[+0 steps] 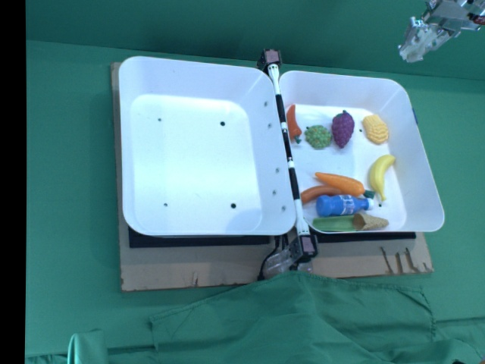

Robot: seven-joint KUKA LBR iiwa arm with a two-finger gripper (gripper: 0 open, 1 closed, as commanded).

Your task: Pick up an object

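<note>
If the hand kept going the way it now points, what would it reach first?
The hand points down-left from the upper right, toward the right bin's far corner. It would likely meet that rim, perhaps the yellow corn beyond; depth is unclear.

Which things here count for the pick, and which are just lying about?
For the pick:
hand
right bin
banana
purple grapes
corn
blue bottle
orange carrot

Lying about:
left bin
green cloth
cardboard base
</note>
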